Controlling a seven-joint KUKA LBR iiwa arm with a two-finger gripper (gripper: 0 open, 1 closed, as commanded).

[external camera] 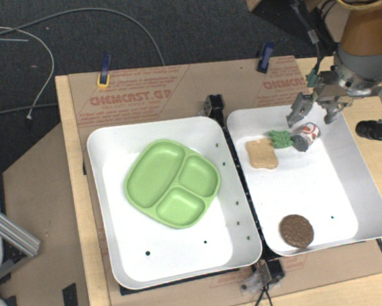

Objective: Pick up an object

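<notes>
Dark carpet surrounds the cardboard-topped bench (171, 90), on which the left bin (120, 258) is occupied by a green divided plate (172, 183), well apart from the work. Across the right bin (357, 186), a tan bread slice (262, 154), a small green toy (280, 139) and a grey-and-red can (306, 136) are seen in a row near the far wall, with a brown round cookie (297, 231) near the front rim. The can is tilted with its long axis running left-down to right-up, and it is found just below the gripper (314, 110), whose fingers are spread apart above it, clamped on nothing.
</notes>
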